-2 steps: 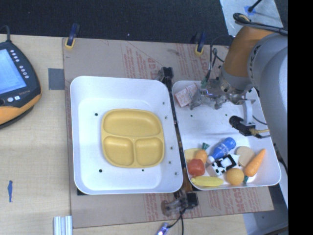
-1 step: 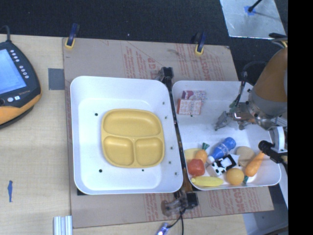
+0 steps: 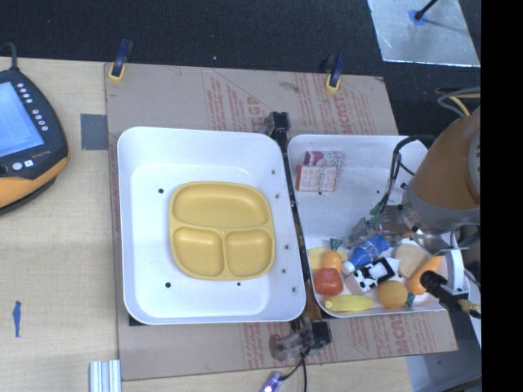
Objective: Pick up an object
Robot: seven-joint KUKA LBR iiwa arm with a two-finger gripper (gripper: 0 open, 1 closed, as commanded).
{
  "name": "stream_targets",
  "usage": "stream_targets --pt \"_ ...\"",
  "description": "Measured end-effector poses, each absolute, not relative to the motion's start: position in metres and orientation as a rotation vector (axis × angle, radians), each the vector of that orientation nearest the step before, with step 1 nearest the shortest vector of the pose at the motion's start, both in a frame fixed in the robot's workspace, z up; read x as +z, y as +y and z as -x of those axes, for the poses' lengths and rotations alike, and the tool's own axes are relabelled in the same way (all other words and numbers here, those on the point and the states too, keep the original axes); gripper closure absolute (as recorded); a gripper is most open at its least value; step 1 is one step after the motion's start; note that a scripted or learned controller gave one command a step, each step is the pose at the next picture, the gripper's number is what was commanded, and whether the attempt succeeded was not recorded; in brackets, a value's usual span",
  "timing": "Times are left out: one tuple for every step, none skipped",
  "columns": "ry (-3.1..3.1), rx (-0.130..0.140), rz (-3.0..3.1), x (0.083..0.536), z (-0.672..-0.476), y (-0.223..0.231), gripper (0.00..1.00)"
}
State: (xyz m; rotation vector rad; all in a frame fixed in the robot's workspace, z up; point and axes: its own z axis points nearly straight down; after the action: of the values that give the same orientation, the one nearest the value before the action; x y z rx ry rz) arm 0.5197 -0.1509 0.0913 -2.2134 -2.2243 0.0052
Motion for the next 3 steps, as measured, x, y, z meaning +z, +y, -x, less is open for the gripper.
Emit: stream_targets --pt "-2.231 0.004 2.211 0.102 -0.522 -0.152 1.0" --pt "-2.224 0.002 2.215 0.092 -0.609 -0.122 1.0" --pt "-2.226 -0.001 2.215 0.193 -0.651 -0.056 1.0"
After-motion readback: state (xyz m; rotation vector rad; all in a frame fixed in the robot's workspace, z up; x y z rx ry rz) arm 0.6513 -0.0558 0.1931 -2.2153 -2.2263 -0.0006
